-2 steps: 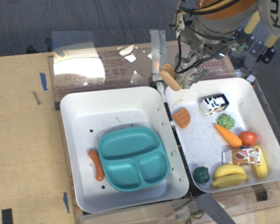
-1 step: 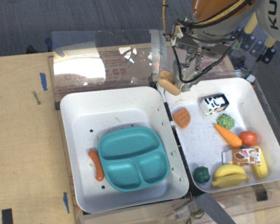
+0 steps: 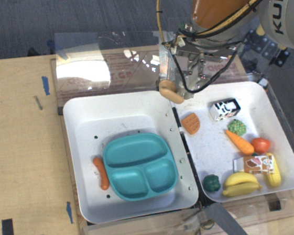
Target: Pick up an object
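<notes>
Nearest the camera, banana (image 3: 241, 182) and corn (image 3: 273, 170) sit low in the right bin (image 3: 282, 125). The teal tray (image 3: 140, 165) fills the left bin (image 3: 82, 148). At the far rim the gripper (image 3: 178, 87) hangs, and a tan bread-like piece (image 3: 169, 91) is at its tip; whether it grips it, I cannot tell.

Tan wooden bench (image 3: 19, 155) on dark grey carpet (image 3: 71, 12)
</notes>
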{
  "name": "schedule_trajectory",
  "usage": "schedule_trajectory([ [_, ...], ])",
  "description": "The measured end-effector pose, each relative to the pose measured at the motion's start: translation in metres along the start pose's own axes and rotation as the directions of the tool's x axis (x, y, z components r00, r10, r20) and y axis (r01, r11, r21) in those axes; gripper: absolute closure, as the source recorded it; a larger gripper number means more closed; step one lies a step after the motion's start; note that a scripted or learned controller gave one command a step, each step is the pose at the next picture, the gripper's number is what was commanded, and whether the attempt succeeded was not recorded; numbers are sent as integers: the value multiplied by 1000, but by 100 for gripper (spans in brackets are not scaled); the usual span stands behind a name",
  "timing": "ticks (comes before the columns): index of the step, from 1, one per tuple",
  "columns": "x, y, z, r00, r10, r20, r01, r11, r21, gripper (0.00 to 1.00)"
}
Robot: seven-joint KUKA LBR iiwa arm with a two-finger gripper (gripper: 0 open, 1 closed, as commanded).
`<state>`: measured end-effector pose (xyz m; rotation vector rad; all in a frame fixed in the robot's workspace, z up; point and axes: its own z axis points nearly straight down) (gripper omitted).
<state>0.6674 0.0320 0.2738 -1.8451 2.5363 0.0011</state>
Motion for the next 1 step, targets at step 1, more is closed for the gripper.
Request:
schedule_trajectory([
  [1, -6, 2, -4, 970, -242, 2, 242, 970, 4, 100],
])
